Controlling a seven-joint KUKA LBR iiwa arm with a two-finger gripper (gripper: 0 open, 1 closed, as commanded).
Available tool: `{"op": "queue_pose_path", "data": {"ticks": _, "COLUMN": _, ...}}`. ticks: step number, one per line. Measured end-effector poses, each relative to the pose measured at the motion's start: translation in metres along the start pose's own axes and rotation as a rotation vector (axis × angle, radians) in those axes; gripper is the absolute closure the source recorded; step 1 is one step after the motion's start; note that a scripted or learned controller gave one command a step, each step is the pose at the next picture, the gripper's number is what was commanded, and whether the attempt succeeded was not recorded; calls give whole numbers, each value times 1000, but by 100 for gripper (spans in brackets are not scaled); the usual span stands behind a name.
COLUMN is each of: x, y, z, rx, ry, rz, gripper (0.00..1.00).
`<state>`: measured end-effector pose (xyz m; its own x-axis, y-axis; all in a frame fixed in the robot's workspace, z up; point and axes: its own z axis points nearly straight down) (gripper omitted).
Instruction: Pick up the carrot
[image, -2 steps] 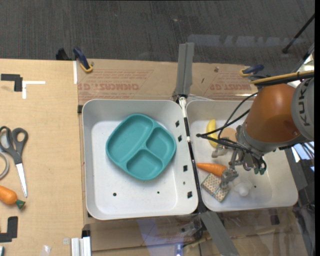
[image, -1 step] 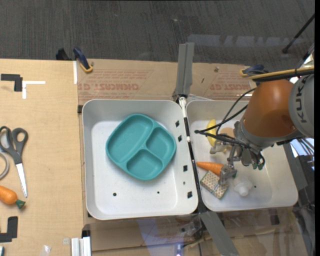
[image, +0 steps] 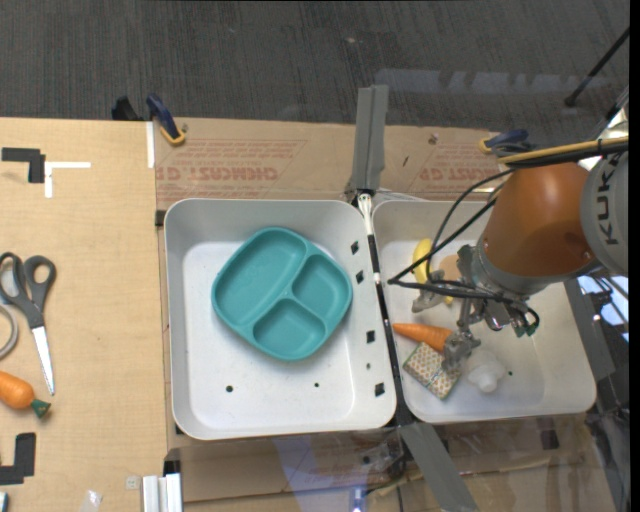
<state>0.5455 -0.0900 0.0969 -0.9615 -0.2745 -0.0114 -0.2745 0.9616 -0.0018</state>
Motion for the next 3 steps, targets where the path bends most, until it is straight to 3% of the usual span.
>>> {"op": "queue_pose_path", "data": {"ticks": 1, "x": 15, "y": -3, "z": 0, "rx": 4, "ry": -1, "rz": 280, "gripper": 0}}
{"op": "queue_pose_path", "data": {"ticks": 2, "x": 1, "y": -6, "z": 1, "rx": 0, "ry": 5, "rz": 107, "gripper": 0}}
{"op": "queue_pose_path", "data": {"ticks": 3, "x": 8, "y": -2, "z": 0, "rx": 3, "ry": -1, "rz": 139, "gripper": 0}}
